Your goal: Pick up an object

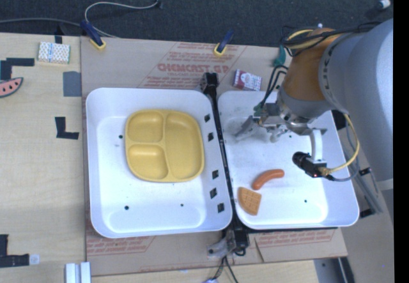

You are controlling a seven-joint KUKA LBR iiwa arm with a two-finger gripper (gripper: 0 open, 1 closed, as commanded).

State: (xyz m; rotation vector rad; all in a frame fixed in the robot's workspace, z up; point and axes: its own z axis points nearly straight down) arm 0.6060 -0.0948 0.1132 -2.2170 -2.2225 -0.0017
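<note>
Arm: the big grey arm [358,77] with its orange band comes in from the right and bends down over the right bin.
Claw: the gripper [248,127] hangs low over the top left part of the right bin, pointing toward the wall between the two bins. I cannot tell if its fingers are apart or together, because they look thin and blurry from here. I see nothing held in it.
Right bin: the white bin [332,211] has two toy foods in its lower half.
Sausage: a small orange-red sausage [267,178] lies on the floor of the right bin, well below the claw and not touching it.
Waffle: a little tan waffle piece [250,200] sits just below and left of the sausage, near the front of the bin.
Left bin: the other white bin [108,205] holds a yellow plate [165,145] with three sections, lying flat in the middle.
Bench: a small red and white packet [246,80] lies on the cardboard behind the right bin.
</note>
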